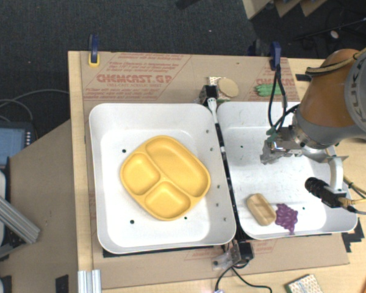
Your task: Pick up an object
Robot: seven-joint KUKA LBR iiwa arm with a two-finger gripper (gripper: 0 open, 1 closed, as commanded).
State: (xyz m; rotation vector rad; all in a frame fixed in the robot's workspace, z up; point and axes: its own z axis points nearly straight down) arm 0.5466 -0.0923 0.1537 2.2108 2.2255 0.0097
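Camera view: gripper low over right bin

The gripper (274, 152) hangs over the right bin (244, 127), near its middle; whether it is open or closed cannot be told. A tan block (260, 209) and purple grape cluster (286, 217) lie side by side near that bin's front edge. A yellow divided plate (165, 176) sits in the left bin (110, 127).

The arm (338, 96) runs off the frame at three o'clock and covers part of the right bin (244, 182), the gripper (274, 150) too small to read.
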